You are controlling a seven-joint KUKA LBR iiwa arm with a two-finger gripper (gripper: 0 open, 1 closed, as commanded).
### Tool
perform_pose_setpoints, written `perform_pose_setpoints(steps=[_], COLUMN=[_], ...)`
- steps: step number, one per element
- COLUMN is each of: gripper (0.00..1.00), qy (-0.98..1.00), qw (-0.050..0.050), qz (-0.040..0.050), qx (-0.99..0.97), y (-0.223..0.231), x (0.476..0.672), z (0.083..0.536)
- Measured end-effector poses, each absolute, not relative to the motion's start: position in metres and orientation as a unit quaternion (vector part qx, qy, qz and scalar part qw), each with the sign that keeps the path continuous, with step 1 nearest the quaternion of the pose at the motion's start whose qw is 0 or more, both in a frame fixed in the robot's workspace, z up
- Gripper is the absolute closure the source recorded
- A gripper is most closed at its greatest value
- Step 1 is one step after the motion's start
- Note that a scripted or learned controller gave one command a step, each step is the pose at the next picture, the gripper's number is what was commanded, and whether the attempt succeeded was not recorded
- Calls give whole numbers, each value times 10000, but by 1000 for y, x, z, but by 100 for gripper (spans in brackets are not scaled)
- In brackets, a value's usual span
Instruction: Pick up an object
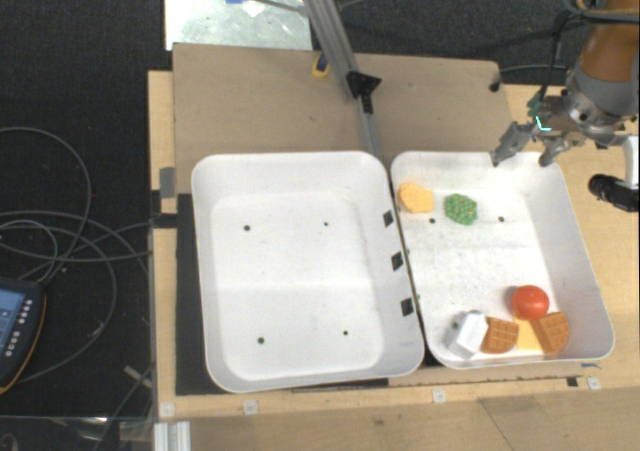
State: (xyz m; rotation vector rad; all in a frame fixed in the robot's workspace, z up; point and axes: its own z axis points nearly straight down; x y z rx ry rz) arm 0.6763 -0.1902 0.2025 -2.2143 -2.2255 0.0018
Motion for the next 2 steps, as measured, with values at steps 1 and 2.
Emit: perform_pose_setpoints(steps=[1,2], gripper=[0,0], qy=[-7098,-7076], qw=[-10,10], qz=[-1,12], qx=[-7044,-7066], y=[-190,-199], x=[677,674], z=[206,149])
